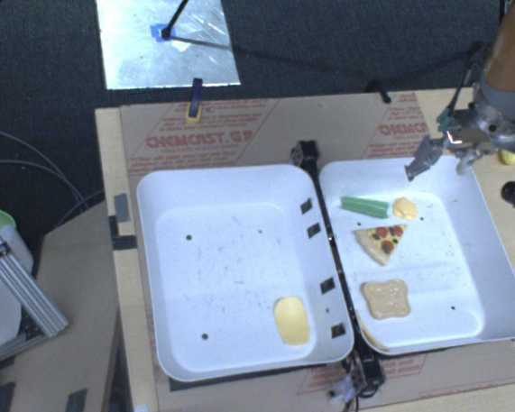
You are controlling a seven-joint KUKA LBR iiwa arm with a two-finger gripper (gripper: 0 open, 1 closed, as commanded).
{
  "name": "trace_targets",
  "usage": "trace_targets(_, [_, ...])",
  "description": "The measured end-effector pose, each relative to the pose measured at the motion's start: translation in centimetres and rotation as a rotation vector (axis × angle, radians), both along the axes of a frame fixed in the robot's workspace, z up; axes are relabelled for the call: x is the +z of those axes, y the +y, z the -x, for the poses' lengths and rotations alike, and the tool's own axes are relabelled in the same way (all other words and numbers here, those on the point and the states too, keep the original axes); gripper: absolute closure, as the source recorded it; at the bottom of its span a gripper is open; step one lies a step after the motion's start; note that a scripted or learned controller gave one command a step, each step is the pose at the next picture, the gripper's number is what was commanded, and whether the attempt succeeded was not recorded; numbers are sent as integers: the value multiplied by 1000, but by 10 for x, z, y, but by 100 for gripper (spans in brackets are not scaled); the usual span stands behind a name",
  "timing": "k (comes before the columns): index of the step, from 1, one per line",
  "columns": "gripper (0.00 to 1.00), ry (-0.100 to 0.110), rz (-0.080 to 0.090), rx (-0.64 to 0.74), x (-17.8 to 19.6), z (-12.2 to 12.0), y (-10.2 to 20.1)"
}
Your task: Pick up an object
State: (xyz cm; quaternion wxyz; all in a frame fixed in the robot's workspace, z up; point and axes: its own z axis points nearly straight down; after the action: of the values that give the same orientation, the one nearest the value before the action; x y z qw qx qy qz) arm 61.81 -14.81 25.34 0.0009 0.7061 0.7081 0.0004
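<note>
From my station I see dark carpet-like flooring around the table (73,264), whose tan top carries a flat cardboard sheet (258,119) printed with red lettering. A shiny, crinkled metal plate (164,37) lies on the floor beyond it. On the cardboard sit two shallow white bins with rounded corners and smooth, slightly speckled floors. The left bin (227,267) holds one pale yellow oval piece (291,320) near its front right corner. The right bin (445,273) holds a tan bread slice (386,299) with a grainy face, a pizza wedge (380,241) dotted red, a green stick-shaped vegetable (364,205), and just beside that a small rounded yellow-orange lump (404,207). The grey arm with its orange band (508,59) comes in at the right. Its end effector (441,157) hangs over the right bin's far edge, fingers spread wide with nothing between them, apart from the food pieces.
</note>
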Motion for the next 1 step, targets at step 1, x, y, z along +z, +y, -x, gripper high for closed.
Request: trace_targets(1, [0,12,-3,-4,-123,34,-17])
